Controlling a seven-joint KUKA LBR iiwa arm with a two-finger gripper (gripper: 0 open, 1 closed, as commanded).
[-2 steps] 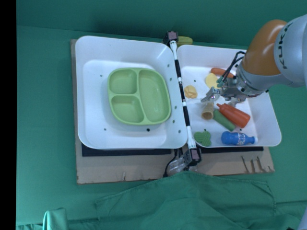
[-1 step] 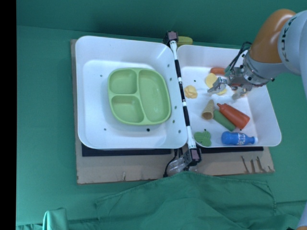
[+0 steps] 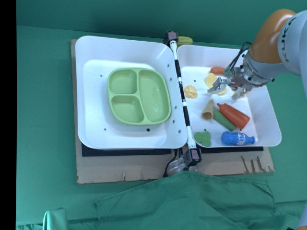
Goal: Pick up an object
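Beneath the open, empty pincer (image 3: 229,88) (right bin (image 3: 268,110)), the orange bottle (image 3: 233,116) lies diagonally, neck upper-left.

surface (image 3: 43,104): green-covered | cardboard sheet (image 3: 124,176) lies flat on it | two white bins on the cardboard, left bin (image 3: 96,56), right bin (image 3: 268,123), side by side | rumpled green cloth (image 3: 192,200) at near edge
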